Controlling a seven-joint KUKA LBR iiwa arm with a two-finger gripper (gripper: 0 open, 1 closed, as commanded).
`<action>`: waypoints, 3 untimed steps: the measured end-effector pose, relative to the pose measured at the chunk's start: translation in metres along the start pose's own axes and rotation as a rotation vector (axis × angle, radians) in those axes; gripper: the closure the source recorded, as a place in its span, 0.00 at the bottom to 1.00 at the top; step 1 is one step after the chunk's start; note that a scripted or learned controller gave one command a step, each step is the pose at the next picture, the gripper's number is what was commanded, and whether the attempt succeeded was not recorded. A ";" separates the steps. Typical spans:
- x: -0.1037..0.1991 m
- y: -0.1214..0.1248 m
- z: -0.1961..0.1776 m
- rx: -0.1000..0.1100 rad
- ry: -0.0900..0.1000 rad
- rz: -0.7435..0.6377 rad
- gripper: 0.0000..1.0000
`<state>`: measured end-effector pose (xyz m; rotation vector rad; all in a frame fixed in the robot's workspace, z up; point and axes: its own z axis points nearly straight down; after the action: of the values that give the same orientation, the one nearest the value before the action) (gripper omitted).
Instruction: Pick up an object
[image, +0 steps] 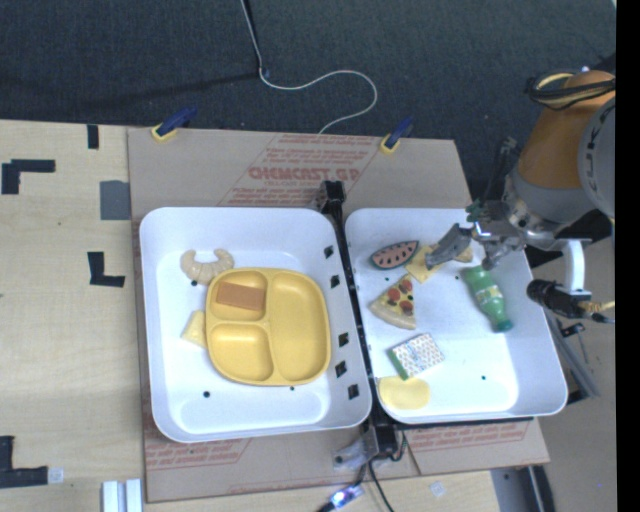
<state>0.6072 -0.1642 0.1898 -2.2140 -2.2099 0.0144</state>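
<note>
While the grey arm (560, 160) with its orange band reaches in from the right, its end effector (462, 243) hangs low over the upper part of the right white bin (530, 390), and whether its fingers are apart or together cannot be told from this slanted look down. Just beside it lies a green bottle (488, 297), tilted, and a small yellow wedge (420, 266) sits just left of the end effector. Nothing is seen clamped between the fingers. Further left in that bin are a watermelon slice (395, 254) and a pizza slice (398, 302), near each other, and lower down a checked packet (417, 354) rests just above a pale yellow round piece (405, 393). The left white bin (165, 300) carries a yellow divided plate (285, 330) with a brown slab (240, 295) in its upper left compartment; a croissant (205, 264) lies just above the plate and a yellow wedge of cheese (193, 327) touches its left edge. Both bins stand on cardboard (290, 170) over the tabletop (60, 330).
</note>
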 end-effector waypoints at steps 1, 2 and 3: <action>0.000 0.003 -0.009 -0.014 -0.003 -0.004 0.00; 0.003 0.007 0.055 -0.009 -0.003 -0.004 0.00; 0.003 0.009 0.105 -0.018 -0.004 -0.002 0.00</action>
<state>0.6142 -0.1610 0.0842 -2.2231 -2.2231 -0.0012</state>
